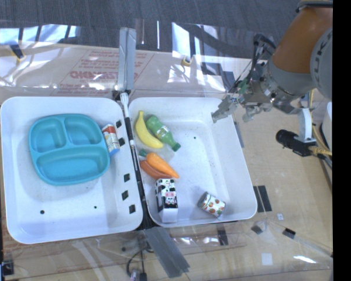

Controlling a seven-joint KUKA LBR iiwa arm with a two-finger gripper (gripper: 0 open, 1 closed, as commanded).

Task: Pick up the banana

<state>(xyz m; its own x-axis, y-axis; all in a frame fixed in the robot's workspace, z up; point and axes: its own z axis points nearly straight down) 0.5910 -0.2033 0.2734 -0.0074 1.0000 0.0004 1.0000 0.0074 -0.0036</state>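
Observation:
The yellow banana (144,132) lies in the right bin (222,157) near its upper left corner, curved along the left wall, with a green bottle (162,133) touching its right side. My gripper (234,106) hangs over the right bin's upper right corner, well to the right of the banana and apart from it. Its fingers appear spread with nothing between them.
Below the banana lie two orange carrots (158,164), a black-and-white milk carton (167,199) and a small can (212,204). The left bin (23,215) holds a blue divided plate (68,148) and a small can (110,139) by its right wall.

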